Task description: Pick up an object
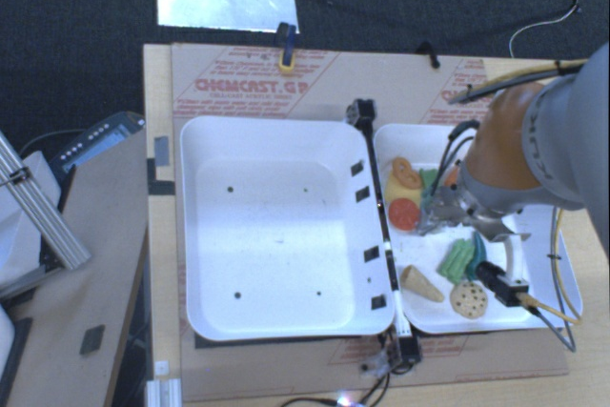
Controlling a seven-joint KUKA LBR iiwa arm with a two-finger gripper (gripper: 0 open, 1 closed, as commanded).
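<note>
The right white bin [545, 308] holds several toy food pieces. An orange slice [407, 173] lies near its far left corner, with a red round piece [404, 214] just below it. A green piece [431, 178] shows beside the orange one. Nearer the front lie a green ridged piece [457, 257], a teal piece [477, 250], a tan cone [420, 283] and a spotted cookie [468, 299]. My gripper [437, 213] reaches down into this bin just right of the red piece, under the grey wrist and orange band [510, 143].
The left white bin [276, 234] sits beside the right one, with black clips [367, 195] along the shared wall. Cables [558, 286] trail over the right bin's right side. A cardboard sheet [257, 81] lies under both bins.
</note>
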